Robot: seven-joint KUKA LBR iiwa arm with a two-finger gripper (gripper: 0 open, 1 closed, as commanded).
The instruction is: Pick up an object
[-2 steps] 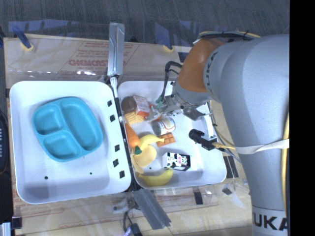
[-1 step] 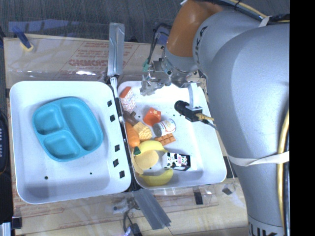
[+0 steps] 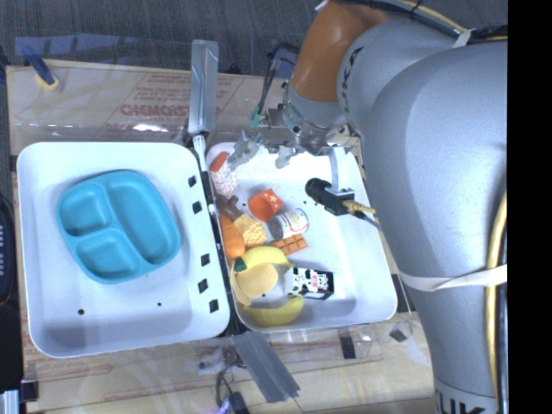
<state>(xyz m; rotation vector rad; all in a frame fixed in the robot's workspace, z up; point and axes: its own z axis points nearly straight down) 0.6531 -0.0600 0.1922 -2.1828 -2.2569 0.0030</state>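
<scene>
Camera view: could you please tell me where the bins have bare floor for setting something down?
The left bin is bare below and left of the blue plate. The right bin has a bare strip between the can and its right wall. Crowded along its left wall: carrot, banana, carton.

Red "CHEMCAS" on bench sheet [image 3: 129, 103] (partly hidden).

We see a smooth, glossy blue plastic divided plate [image 3: 119, 224]; right of it, a shiny small metal can [image 3: 289, 223] and a glossy yellow plastic banana [image 3: 263, 258].
</scene>
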